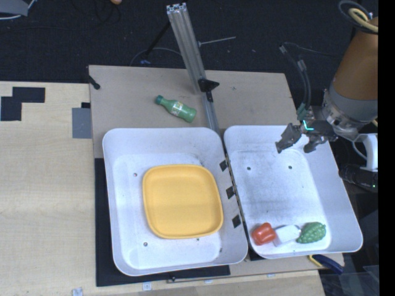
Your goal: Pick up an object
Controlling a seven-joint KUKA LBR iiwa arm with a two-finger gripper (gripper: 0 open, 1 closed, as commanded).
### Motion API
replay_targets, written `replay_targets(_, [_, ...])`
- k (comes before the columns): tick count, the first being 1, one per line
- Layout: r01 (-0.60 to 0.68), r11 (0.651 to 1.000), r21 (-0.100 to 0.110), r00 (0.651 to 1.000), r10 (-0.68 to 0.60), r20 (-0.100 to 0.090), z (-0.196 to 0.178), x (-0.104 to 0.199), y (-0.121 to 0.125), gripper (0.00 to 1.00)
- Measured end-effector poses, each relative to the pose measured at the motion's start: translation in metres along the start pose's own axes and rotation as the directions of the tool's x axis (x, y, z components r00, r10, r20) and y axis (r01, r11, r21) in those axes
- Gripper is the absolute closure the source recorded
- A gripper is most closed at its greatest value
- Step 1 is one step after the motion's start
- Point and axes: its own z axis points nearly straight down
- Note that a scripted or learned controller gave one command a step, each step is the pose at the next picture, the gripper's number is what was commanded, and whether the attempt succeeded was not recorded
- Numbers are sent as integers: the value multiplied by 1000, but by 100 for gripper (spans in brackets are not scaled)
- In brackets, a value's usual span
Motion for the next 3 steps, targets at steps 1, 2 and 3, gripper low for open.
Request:
replay_targets(1, [0, 1000, 0, 1000, 0, 0, 0, 0, 0, 0])
replay_targets(2, [0, 1000, 5, 1000, 0, -1, 63, 1, 0, 0])
replay_targets(3, [0, 1000, 6, 1000, 0, -1, 123, 5, 6, 0])
